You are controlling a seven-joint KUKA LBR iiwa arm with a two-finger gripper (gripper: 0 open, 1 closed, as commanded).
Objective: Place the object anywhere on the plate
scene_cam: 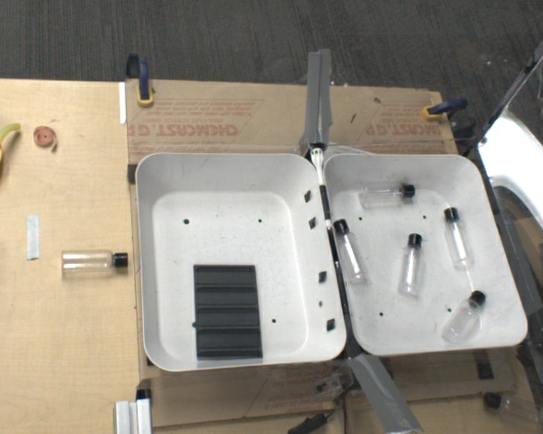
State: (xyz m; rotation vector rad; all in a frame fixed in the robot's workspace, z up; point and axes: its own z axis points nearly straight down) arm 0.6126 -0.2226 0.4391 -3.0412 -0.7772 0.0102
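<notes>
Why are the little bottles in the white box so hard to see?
In the camera view, the clear bottles blend into the bright right bin; just their black caps stand out. The light is soft, shadows faint, and the black plate in the left bin shows sharply.

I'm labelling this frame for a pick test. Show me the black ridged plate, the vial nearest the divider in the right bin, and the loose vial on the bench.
black ridged plate (226,312), camera view, centre ridge.
vial nearest the divider (347,252), camera view, clear body.
loose vial (89,261), camera view, clear body.
</notes>
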